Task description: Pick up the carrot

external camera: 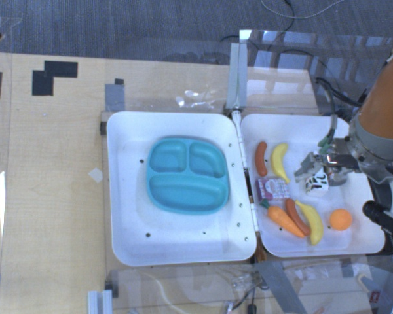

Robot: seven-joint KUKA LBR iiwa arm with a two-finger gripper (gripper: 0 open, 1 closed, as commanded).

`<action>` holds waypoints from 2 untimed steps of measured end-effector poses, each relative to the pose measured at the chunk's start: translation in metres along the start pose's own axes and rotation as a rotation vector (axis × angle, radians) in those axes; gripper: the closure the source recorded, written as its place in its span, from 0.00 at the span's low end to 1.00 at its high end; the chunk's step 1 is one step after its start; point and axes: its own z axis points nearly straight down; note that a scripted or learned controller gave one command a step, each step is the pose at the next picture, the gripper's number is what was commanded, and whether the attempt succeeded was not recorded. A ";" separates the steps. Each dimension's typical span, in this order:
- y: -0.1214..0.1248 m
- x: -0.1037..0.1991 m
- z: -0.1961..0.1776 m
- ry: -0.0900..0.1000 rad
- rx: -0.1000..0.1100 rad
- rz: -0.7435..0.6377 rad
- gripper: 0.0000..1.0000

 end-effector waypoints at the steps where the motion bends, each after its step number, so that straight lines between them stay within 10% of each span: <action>1: -0.017 -0.012 0.113 0.000 0.002 0.063 0.00; 2: -0.006 -0.007 0.147 -0.007 -0.031 -0.297 0.00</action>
